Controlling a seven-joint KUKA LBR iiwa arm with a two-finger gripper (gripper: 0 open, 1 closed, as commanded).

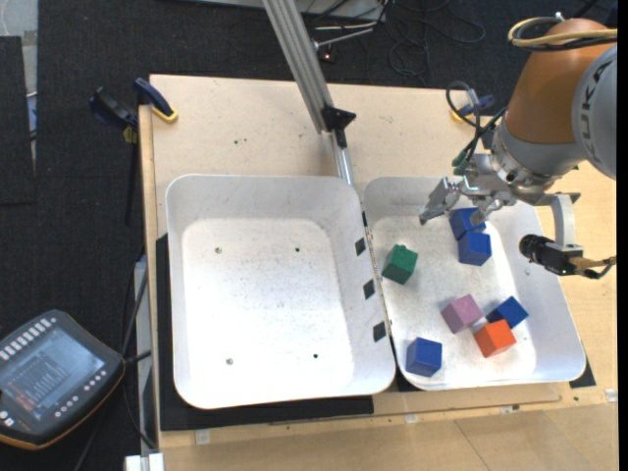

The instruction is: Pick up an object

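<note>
**Arm reaches over the bin of blocks**

The grey and orange arm [554, 96] comes in over the right bin [559, 356]. Its gripper [461, 204] hangs above the far end of that bin. You cannot tell how far open it is, or if it has hold of anything.

Two blue blocks [469, 235] sit just under the gripper, one touching the other. They are so close to the gripper that you cannot tell if it touches them.

All the other blocks lie in the right bin too. The green block [399, 263] is near the bin's left wall. The purple block [461, 313] is past the middle, toward the near end. Just beside it are an orange block [495, 338] and a small blue block [509, 312]. Those two touch. Another blue block [424, 355] sits by the near rim.

The left bin [186, 292] is next to the right bin. Their sides touch.
</note>
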